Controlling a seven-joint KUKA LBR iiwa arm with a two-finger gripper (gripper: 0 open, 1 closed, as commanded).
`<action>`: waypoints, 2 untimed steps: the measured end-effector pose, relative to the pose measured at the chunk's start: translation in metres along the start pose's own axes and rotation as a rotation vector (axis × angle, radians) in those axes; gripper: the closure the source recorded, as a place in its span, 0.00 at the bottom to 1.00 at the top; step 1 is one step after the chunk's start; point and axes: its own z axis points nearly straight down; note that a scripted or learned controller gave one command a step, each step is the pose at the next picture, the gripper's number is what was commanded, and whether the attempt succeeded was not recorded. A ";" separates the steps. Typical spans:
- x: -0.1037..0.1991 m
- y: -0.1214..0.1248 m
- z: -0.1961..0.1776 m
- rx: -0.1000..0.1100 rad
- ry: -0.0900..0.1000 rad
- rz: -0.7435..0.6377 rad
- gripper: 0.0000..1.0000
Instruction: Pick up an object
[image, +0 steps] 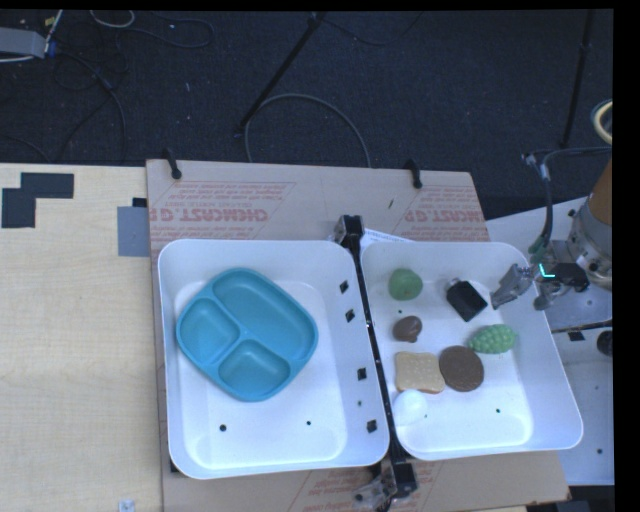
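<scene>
A dark carpeted floor (300, 60) strewn with thin black cables fills the top of the view, and below it a pale wooden bench (70, 350) carries a sheet of printed cardboard (300, 205) on which two shallow white plastic bins sit side by side, touching along a black clipped seam. The left bin (200, 440) holds a teal plastic plate (247, 333) with three compartments, rounded at the corners and lying flat, turned at an angle to the bin walls. The right bin (530, 420) holds the small things to be picked: a round brown disc (461, 368) near the middle, with a tan slice of toast (418, 371) touching its left side; a knobbly light green lump (492, 339) just above and right of the disc; a smooth green ball (405, 284) toward the far left corner; a black block (466, 299), tilted, to the right of the ball; a small dark brown nut-like piece (407, 327) below the ball; and a white rounded thing (409, 405) against the near left wall, hard to tell from the bin itself. The gripper (527, 285) reaches in over the right rim of this bin, grey metal with a small lit teal mark behind it; its jaws look spread apart with nothing between them. The black block lies nearest, just left of the fingertips and apart from them, and the knobbly green lump lies just below them, with nothing standing between.
</scene>
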 end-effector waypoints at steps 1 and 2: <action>0.000 0.001 -0.001 -0.002 0.000 0.000 0.00; 0.006 0.004 0.060 0.002 0.001 -0.001 0.00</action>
